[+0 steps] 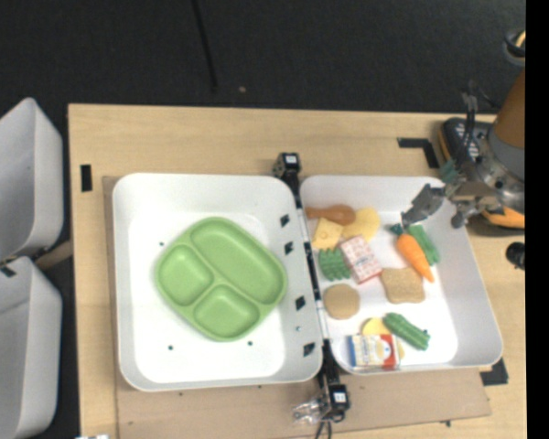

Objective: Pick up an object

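Observation:
The right bin [467, 273] holds several toy foods. Among them are an orange carrot [414, 255], a green vegetable [426, 243] beside it, a toast slice [403, 285], a pink and white box [360, 258], a yellow cheese wedge [327, 234] and a brown sausage [335, 215]. My gripper [439, 208] hangs over the bin's upper right part, just above the carrot's top end. It is open, with one grey finger [420, 206] slanting left, and nothing sits between the fingers.
The left bin [137, 337] holds a green divided plate [221, 277]. Nearer the front of the right bin lie a round cookie [342, 301], a green pickle [408, 330] and a small carton [373, 350]. A ridged green piece [333, 263] sits by the divider.

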Robot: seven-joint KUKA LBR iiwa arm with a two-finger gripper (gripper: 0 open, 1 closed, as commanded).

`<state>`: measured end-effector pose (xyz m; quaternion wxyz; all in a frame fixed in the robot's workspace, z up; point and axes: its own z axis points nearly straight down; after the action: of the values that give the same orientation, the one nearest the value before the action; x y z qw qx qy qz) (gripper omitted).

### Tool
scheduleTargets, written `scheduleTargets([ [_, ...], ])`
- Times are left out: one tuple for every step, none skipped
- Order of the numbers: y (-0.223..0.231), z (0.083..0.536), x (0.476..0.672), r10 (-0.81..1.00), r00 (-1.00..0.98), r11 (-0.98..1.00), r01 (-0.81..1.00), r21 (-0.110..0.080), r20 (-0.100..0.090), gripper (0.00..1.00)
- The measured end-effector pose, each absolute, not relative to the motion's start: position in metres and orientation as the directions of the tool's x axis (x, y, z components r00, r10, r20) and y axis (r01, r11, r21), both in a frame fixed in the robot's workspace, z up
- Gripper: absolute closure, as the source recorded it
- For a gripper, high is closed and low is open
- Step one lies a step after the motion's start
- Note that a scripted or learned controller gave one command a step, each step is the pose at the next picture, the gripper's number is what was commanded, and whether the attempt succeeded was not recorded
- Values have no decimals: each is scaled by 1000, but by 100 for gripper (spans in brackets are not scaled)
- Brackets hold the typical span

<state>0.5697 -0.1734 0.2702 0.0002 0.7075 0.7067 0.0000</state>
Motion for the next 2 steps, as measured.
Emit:
scheduleTargets([
  [-135,299,488,1000,-3,3,1000,1,1,0],
  [-137,309,491,1000,-3,3,1000,4,-2,100],
])
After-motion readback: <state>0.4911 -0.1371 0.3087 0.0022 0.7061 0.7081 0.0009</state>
